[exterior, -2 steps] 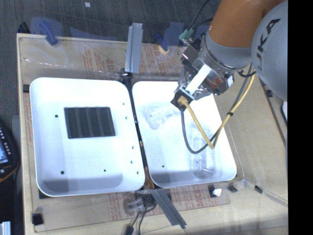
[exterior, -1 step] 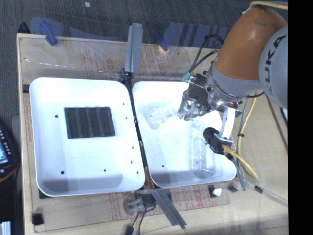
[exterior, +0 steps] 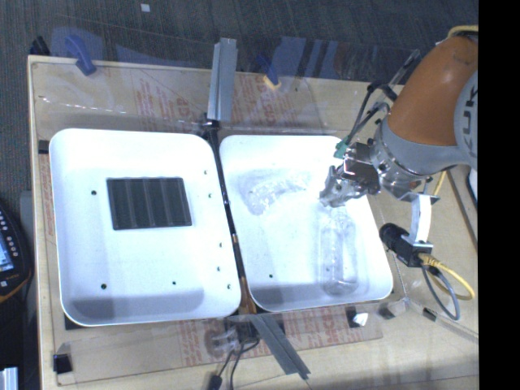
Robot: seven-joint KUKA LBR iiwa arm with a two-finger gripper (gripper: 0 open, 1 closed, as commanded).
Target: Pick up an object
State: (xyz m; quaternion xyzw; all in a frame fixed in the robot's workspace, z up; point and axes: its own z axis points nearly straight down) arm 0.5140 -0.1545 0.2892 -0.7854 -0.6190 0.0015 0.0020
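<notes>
- Shallow white right bin [exterior: 268,287], centre-right of frame, holds a clear plastic bottle [exterior: 338,254] lying lengthwise at its right side and a crumpled clear wrapper [exterior: 266,188] upper left
- Gripper [exterior: 337,192] hangs just above the bottle's upper end; whether released or clenched, I cannot tell
- Best to descend straight and straddle the bottle's narrow width

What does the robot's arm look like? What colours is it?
The arm is big and rounded, orange on top with grey below. Its gripper is small, metal-looking and silvery, with thin dark cables running along to it.
</notes>
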